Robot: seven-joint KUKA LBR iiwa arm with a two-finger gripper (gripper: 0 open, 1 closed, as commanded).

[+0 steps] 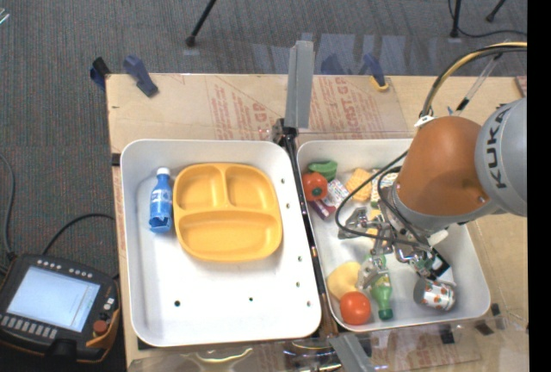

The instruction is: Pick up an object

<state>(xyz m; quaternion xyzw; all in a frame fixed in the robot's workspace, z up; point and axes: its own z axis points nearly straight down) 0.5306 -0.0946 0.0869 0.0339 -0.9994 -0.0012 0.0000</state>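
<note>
While my arm [448, 172] reaches in from the right, the stock on the table [215, 108] reads as follows, left to right.

Off the table, lower left: a handheld control pendant [56, 303] with a pale screen.

Left bin [138, 275], white and shallow: a small blue bottle [160, 199] with a white cap, lying near the bin's left wall; just beside it, a yellow tray [229, 212] with three compartments, flat on the bin floor.

Right bin [472, 263], crowded with small things: a green item [323, 167] at the upper left corner; a red tomato-like piece [314, 186] just below it; a small purple-and-white packet [324, 205] beside that; a yellow-orange lump [359, 183] toward the middle; a pale yellow round piece [343, 279] near the front; a red tomato [355, 307] at the front edge; a green bottle [382, 295] standing just right of it; a silver can [433, 294] with red spots toward the front right corner.

My end effector [376, 271] hangs low over the front half of the right bin, close to the green bottle's top. Cables and my wrist crowd the spot, so I cannot tell how it stands or whether anything sits in it.
</note>
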